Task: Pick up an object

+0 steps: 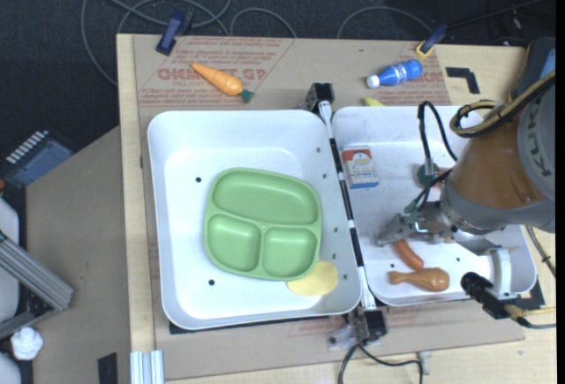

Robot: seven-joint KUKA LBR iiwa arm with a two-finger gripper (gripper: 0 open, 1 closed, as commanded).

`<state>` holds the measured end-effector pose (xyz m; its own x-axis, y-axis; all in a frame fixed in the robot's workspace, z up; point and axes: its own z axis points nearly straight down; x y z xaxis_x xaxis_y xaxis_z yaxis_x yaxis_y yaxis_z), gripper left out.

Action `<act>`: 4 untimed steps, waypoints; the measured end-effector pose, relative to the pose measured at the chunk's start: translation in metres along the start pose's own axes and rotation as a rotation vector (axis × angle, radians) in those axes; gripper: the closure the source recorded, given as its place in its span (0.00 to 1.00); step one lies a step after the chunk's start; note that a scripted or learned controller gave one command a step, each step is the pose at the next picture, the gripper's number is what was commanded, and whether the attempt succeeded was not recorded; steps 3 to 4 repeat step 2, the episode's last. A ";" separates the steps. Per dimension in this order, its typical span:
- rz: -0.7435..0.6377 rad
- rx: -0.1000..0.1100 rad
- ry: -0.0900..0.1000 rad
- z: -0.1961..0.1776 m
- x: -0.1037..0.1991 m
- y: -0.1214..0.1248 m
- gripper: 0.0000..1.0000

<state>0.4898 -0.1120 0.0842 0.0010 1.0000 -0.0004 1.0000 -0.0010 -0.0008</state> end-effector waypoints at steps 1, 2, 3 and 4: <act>0.001 -0.001 0.000 -0.010 0.000 0.000 1.00; -0.002 -0.003 0.001 -0.101 0.066 0.057 1.00; -0.002 -0.003 0.001 -0.101 0.066 0.057 1.00; -0.002 -0.003 0.001 -0.101 0.066 0.057 1.00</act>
